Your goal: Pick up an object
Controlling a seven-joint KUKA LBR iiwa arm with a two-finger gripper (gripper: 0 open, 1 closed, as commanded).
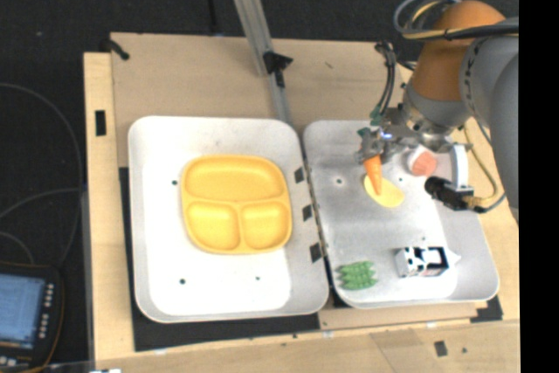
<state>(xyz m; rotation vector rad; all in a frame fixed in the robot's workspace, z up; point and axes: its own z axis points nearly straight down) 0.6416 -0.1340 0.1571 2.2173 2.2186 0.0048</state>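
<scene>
Table (201, 74): tan wood top, carries 2 shallow white bins side by side, nearly touching at the middle seam. A grey metal pole (249, 9) slants in from the top and ends just above that seam.

Arm (458, 57): grey w/ orange band, comes in from the right and hangs over the top right part of the right bin.

Left bin (157, 275): 1 item, a yellow 3-compartment plate (236, 203), sitting about mid-bin, well apart from everything else.

Right bin (349, 231): 5 small items.
- 1 orange carrot-shaped piece (375, 176), upper middle of bin, tilted, top end right at the pincer tip.
- 1 yellow flat disc (387, 193), touching or overlapping the carrot's lower end.
- 1 pink round piece (424, 161), just right of the carrot, partly under the wrist.
- 1 black-and-white blocky toy (421, 259), lower right of bin, apart from the rest.
- 1 green leafy piece (356, 276), lower left of bin, near the front rim.

Pincer (374, 146): directly over the carrot's top end, in contact or very near it. Fingers are too small and cluttered to read, so can't tell if they're apart or clamped, nor whether the carrot sits between them. A black cable end (450, 192) hangs off the wrist on the right, over the bin, near the pink piece.

Crowding around the carrot: disc below, pink piece to the right.

Off-table: a screen device (26, 310) at lower left.
</scene>
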